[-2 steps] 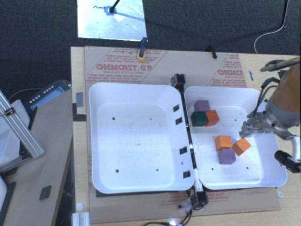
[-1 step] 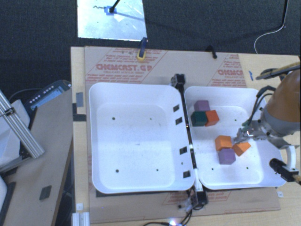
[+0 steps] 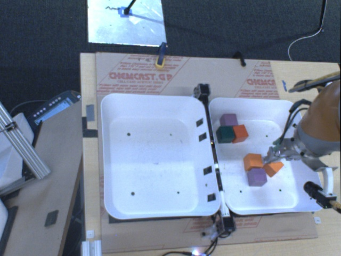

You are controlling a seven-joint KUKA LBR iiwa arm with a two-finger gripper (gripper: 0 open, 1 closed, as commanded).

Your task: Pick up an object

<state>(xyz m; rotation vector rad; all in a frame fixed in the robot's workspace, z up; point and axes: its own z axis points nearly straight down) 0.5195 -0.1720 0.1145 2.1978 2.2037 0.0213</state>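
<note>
Blocks, six in all, lay in the right bin [image 3: 277, 197], and none was lifted clear of its floor. At the far left a metal rail [image 3: 21, 149] slanted across a side table, with a grey keypad [image 3: 53, 106] just beyond it. Next came the bench's printed board [image 3: 139, 74], carrying the left bin [image 3: 154, 161], whose white floor showed a few small dark specks. Black clips [image 3: 204, 138] ran down the seam where the two bins met. Just right of that seam sat a tight cluster near the bin's back: a green block [image 3: 225, 135] touching a purple block [image 3: 229, 120] behind it and an orange block [image 3: 241, 133] at its right. Further forward and well apart from that cluster, a second orange block [image 3: 253, 161] rested against a second purple block [image 3: 257, 177], which lay just in front of it. A third, smaller orange block [image 3: 274, 168] lay tilted just beside those two, right under the gripper [image 3: 273, 157], which hung low over the bin floor. Whether the gripper was clenched, released or grasping that small block could not be told, as its tip blurred into the block beneath it. The arm [image 3: 321, 122], with its orange band, reached in from the right edge over the bin's right wall.
</note>
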